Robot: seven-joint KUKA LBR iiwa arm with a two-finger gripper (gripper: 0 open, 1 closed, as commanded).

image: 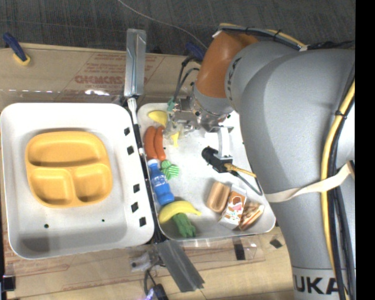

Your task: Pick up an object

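Bench carries two white bins: left bin (12, 167) holds a yellow divided tray (67, 167). Right bin (247, 144) holds hot dog (154, 142), blue bottle (159, 185), banana (177, 210), copper cup (217, 195). Gripper (182, 121) sits low at the bin's far end beside the hot dog; grip state can't be told

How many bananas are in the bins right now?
2. One banana lies at the far end of the right bin beside the gripper; the other banana lies at its near end. The arm may hide more.
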